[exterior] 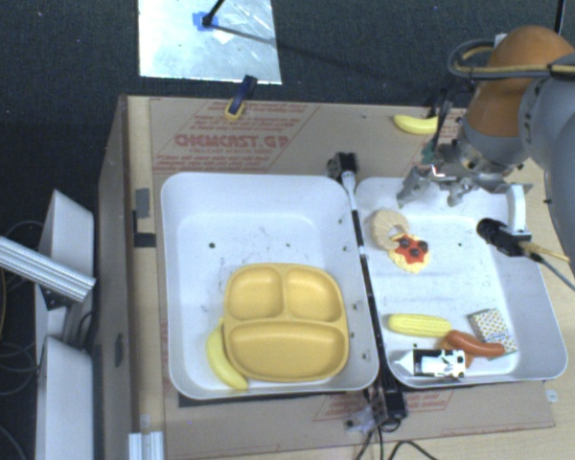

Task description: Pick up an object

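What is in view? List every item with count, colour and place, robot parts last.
bins: 2, white, side by side on the bench
divided tray: 1, yellow, left bin
bananas: 3, yellow; left bin beside the tray, right bin, bench behind the right bin
pizza slice: 1, yellow with red topping, right bin
round biscuit: 1, tan, right bin
sausage: 1, orange-red, right bin front
patterned block: 1, checked, right bin front
black-and-white piece: 1, right bin front edge
arm: 1, grey and orange, far right
pincer: 1, over right bin's back edge
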